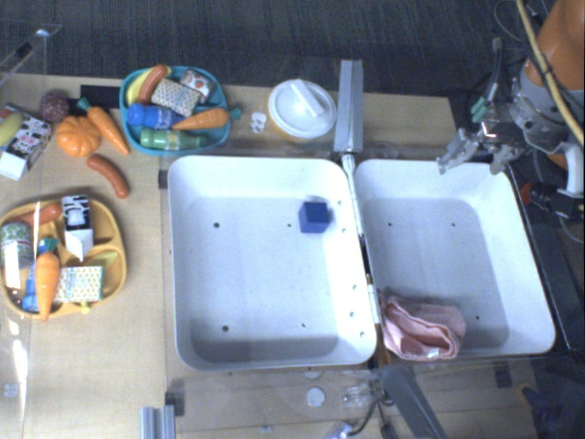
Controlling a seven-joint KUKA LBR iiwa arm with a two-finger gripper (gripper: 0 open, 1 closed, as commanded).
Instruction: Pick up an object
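A small blue cube (314, 216) lies in the left bin (210, 337), near its far right side. A crumpled pink cloth (420, 328) rests in the near left corner of the right bin (521, 327). My gripper (477, 158) hangs above the far edge of the right bin, well away from both objects. Its fingers are spread open and hold nothing. The grey arm with its orange band (559, 26) enters from the upper right.
A metal divider post (346, 108) stands behind the seam between the bins. A white lidded bowl (303, 108), a blue bowl of toy food (174, 110), a yellow plate of toys (59, 256), a toy pumpkin (77, 135) and a sausage (109, 176) sit on the bench at left.
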